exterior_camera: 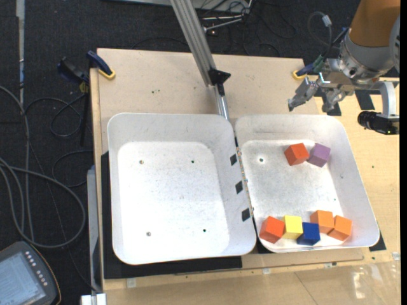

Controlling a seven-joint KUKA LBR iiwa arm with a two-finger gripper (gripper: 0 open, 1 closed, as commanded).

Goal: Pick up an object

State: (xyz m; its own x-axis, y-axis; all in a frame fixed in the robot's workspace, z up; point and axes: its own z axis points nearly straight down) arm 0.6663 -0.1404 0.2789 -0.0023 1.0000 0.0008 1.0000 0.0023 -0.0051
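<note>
Sitting beside a purple cube [319,154], seemingly touching: orange cube [296,154].

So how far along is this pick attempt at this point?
Nothing looks done: the gripper hangs open above the right bin's far rim, with nothing between its fingers. All seven blocks lie in that bin: the orange block beside the purple block, and five more along the near wall. Descent, grasp and lift remain.
</note>
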